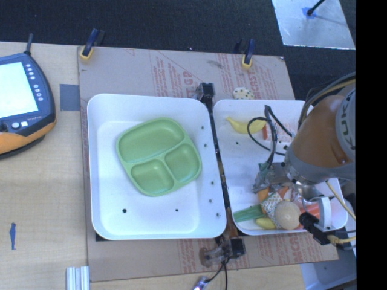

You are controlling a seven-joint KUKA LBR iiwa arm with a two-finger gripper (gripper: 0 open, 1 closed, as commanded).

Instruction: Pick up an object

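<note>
The gripper (273, 185) is lowered into the right bin (242, 162), at the near end where small items are crowded: a green stick (247, 213), a yellow piece (265, 223), a beige ball (286, 215); whether anything is gripped cannot be told. A miss may be caused by the clutter, a neighbour being nudged or two pieces pinched; the banana (240, 125) lies apart at the far end; the green divided plate (159, 156) sits in the left bin (103, 162).
</note>
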